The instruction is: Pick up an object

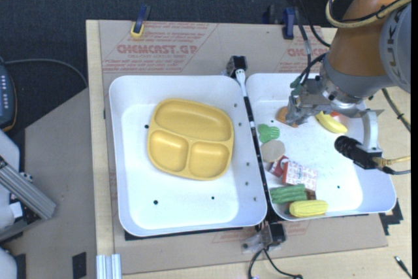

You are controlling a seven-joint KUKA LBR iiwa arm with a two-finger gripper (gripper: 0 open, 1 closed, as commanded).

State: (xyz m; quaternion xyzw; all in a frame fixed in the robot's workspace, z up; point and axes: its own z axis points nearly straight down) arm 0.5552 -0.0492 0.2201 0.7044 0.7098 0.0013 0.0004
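Your gripper (pixel 295 113) sits low in the right bin (pixel 372 202), near its upper left corner, just beside an orange item (pixel 282 115); you cannot tell its state from here. A yellow banana (pixel 330 123) lies close by to its right. Nearer the front edge you see a green cucumber (pixel 288 193) and a corn cob (pixel 307 208). The left bin (pixel 130 160) holds a yellow divided plate (pixel 190 138).
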